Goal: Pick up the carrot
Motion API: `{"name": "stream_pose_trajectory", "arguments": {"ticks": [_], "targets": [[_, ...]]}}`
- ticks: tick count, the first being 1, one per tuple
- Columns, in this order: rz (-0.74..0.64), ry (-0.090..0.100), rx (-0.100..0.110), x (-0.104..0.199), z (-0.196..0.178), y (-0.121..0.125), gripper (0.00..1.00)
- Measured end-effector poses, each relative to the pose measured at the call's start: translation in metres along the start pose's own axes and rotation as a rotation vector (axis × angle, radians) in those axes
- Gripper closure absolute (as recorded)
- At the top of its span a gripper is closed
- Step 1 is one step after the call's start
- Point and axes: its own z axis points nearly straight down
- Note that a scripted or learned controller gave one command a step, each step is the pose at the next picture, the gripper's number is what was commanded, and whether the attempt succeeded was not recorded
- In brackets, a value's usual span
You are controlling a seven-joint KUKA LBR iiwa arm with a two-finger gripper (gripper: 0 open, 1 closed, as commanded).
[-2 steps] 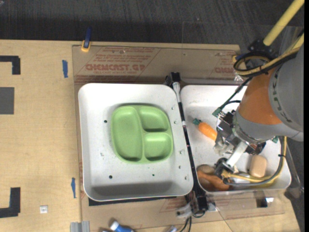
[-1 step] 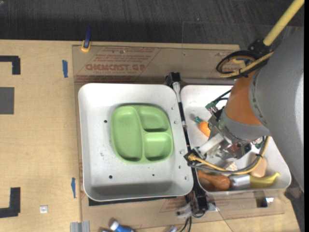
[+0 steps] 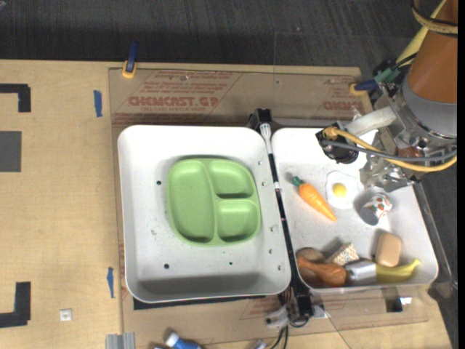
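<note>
Right bin [image 3: 429,227], left part: carrot [image 3: 314,197] lies flat, green end up-left.
Neighbours: I see a fried egg [image 3: 338,191] just right of it.
Gripper [image 3: 381,177]: above bin's right side, apart from carrot; finger state I cannot tell.
Left bin [image 3: 138,217]: green divided plate [image 3: 214,200].

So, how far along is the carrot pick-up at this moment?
Nothing looks done yet: the orange toy carrot with green top lies on the floor of the right white bin, beside a fried-egg toy. The gripper hangs to its right, apart from it. Reaching, grasping and lifting remain.
</note>
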Motion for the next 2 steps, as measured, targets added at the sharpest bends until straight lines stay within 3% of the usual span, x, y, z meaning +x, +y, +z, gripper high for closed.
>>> {"name": "stream_pose_trajectory", "arguments": {"ticks": [1,2], "targets": [[-0.001,-0.006,0.000,-0.001,0.003,-0.001,0.00],[0.044,-0.015,0.003,-0.012,0.136,0.033,0.00]]}}
